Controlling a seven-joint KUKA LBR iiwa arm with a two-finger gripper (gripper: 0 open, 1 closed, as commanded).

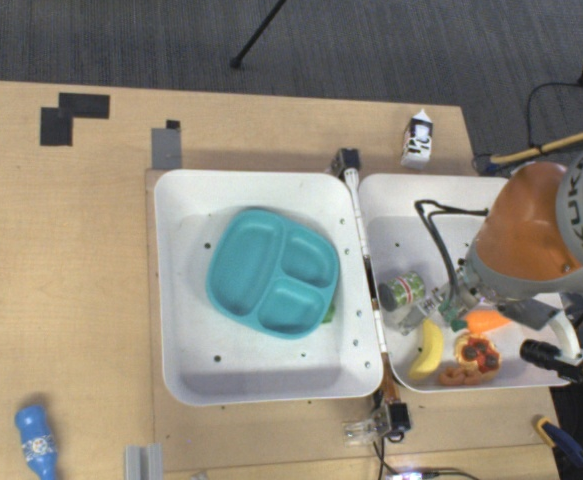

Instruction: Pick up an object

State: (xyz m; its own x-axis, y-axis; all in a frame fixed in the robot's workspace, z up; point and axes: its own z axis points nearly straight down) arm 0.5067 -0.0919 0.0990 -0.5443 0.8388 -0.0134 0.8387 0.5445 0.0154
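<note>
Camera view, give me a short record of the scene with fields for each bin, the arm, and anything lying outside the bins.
left bin: a teal divided plate, lying at a slant
right bin: a can, a banana, a carrot, a red and orange toy food piece
arm: over the right bin, wrist low near the can and banana
gripper: fingers hard to make out
bench: small white bottle above the right bin, blue object at lower left

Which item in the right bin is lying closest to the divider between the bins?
The green can, on its side at the right bin's left wall. The banana, carrot and the red-brown food piece all sit farther right, toward the arm.
</note>
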